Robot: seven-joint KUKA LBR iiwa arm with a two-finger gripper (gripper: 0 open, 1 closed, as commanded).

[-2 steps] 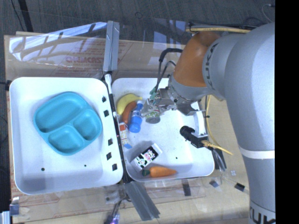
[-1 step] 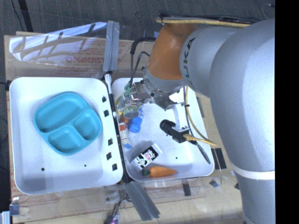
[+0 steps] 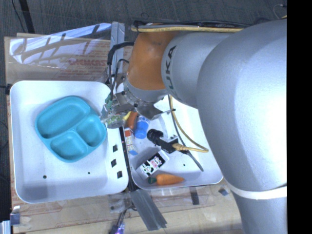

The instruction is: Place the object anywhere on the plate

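- The grey arm's gripper (image 3: 116, 112) hangs over the rim between the two white bins; whether it grasps anything I cannot tell.
- The blue three-compartment plastic plate (image 3: 71, 127) lies in the left bin (image 3: 29, 179).
- Candidate objects, including an orange plastic carrot (image 3: 168, 179) and a blue cylinder (image 3: 141, 129), crowd the right bin (image 3: 207, 174).
- Risk: a weak grasp could drop the object short of the plate, onto the rim.

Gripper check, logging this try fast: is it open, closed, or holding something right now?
Gripper: cannot be told; it sits at the divide between the two bins, near the blue plate, under the arm's wrist.
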